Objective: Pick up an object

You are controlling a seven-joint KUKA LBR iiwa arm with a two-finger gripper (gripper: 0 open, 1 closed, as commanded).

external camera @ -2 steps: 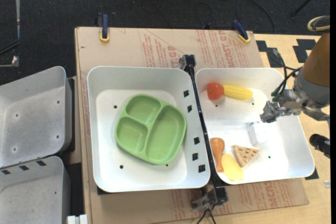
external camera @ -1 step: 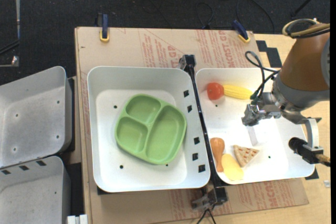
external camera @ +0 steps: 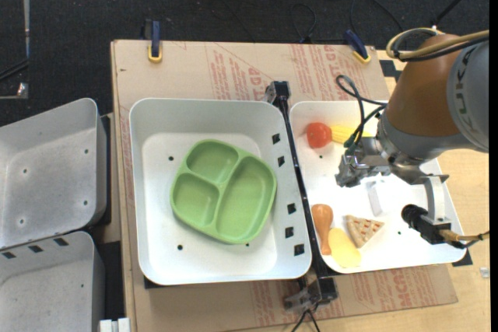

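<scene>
Landmark: a green three-part plate (external camera: 224,190) lies in the left bin (external camera: 140,190), tilted a little.
Right bin (external camera: 315,109): holds small toy foods, all to the right of the plate.
Candidates to pick: a red tomato (external camera: 317,134) with a yellow piece (external camera: 341,134) just beside it, far corner; an orange carrot-like piece (external camera: 322,220), a yellow lump (external camera: 345,248) and a tan wedge (external camera: 365,229) close together at the near edge.
Hand (external camera: 352,171): hangs over the middle of the right bin, between the two food groups; whether it is spread or closed cannot be told, and nothing is seen in it.
Risk, bare floor: judged likely to close on nothing, since no food lies directly under it.
Risk, crowding: the near foods touch, so a grab may nudge them apart or slip.
Risk, round shapes: the tomato may roll away.
Writing: red print on the cardboard covering the bench (external camera: 226,66), reversed, unreadable; letters "UK" on the arm (external camera: 436,101).
</scene>
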